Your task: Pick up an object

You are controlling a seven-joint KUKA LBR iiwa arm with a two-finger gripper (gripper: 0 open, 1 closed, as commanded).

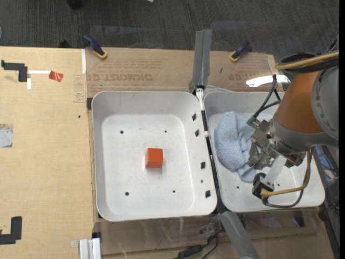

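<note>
The jaws are pressing at the crumpled, soft light-blue terry cloth; whether clenched, I cannot tell. A small matte orange-red cube is sitting well apart, leftward, in the smooth white plastic bin.

An orange block sits in the left bin. In the right bin, the gripper is down at a blue cloth.

1. One camera looks down from above the bench at a slant, its top edge facing the dark floor beyond the cardboard.
2. It sits far enough back to take in the left bin, the right bin and the wooden benchtop left of them.
</note>
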